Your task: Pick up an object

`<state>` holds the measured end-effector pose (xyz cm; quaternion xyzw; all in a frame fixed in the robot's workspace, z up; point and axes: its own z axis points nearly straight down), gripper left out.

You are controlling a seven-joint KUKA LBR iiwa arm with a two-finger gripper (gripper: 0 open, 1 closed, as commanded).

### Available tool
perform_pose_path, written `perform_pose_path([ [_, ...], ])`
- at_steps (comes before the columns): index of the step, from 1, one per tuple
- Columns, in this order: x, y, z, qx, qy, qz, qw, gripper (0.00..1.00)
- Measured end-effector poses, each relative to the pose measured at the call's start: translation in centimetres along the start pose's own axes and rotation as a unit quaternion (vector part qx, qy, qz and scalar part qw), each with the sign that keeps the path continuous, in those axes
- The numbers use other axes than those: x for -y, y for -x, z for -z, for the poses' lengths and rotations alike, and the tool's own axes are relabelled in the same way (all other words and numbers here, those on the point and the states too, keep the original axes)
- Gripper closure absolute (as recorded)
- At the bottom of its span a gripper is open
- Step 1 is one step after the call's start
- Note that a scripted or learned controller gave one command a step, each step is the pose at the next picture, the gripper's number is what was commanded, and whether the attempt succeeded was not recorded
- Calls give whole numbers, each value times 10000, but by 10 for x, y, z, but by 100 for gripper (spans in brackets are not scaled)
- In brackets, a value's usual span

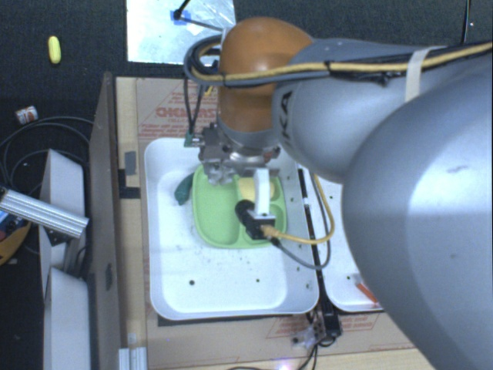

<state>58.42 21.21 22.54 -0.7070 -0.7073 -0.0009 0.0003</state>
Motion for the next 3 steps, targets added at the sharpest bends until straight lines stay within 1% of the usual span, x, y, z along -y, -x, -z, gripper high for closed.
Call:
perform_pose_path([
  [1, -1, -1, 9, -6, 5, 12, 10000, 100],
  [2, 60, -18, 12, 6, -23, 35, 10000, 100],
  [3, 87, -18, 1, 13, -20, 22, 10000, 100],
])
